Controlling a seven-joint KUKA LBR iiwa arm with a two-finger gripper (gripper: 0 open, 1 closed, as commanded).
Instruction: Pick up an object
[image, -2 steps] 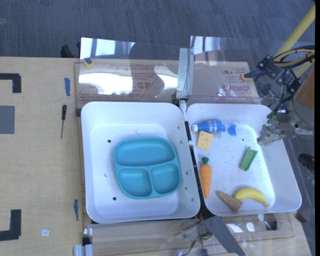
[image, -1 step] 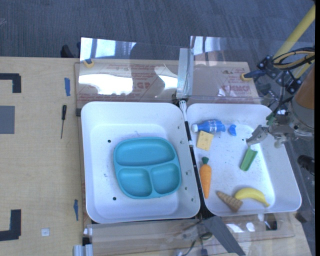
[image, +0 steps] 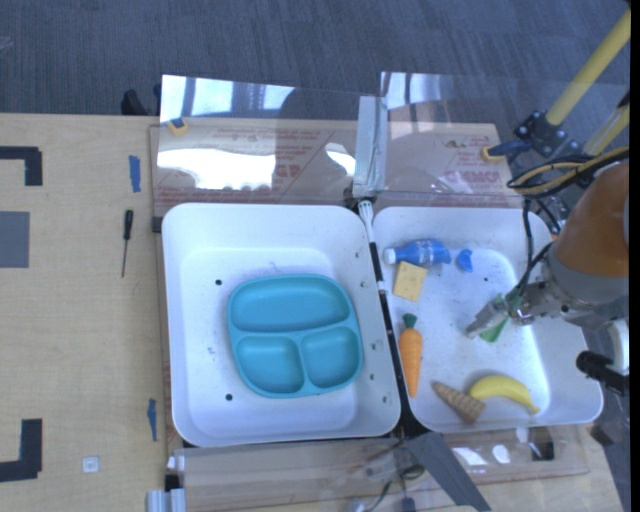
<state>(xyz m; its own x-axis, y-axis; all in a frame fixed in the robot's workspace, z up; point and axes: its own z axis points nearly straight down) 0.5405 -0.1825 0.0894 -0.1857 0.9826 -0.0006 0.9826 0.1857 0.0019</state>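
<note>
Fingers (image: 487, 321) of the gripper (image: 490, 325): we cannot tell whether they stand open or closed; a small green object (image: 491, 333) lies right at their tips, and we cannot tell if it is gripped or merely touched.

Camera view, right bin (image: 570, 400), candidates for picking:
- blue bottle (image: 420, 253), one, lying near the far wall, a blue cap (image: 464, 261) just beside it;
- yellow block (image: 409, 281), one, beside the bottle;
- carrot (image: 411, 350), one, along the left wall;
- banana (image: 505, 391), one, near the front;
- cone (image: 457, 401), one, just beside the banana.

Left bin (image: 190, 300): teal divided tray (image: 294, 333), one, three compartments.

Handling note: we judge the green object the likeliest target. We would centre the fingertips over it, close firmly, then lift straight up, keeping well apart from the carrot and banana.
</note>
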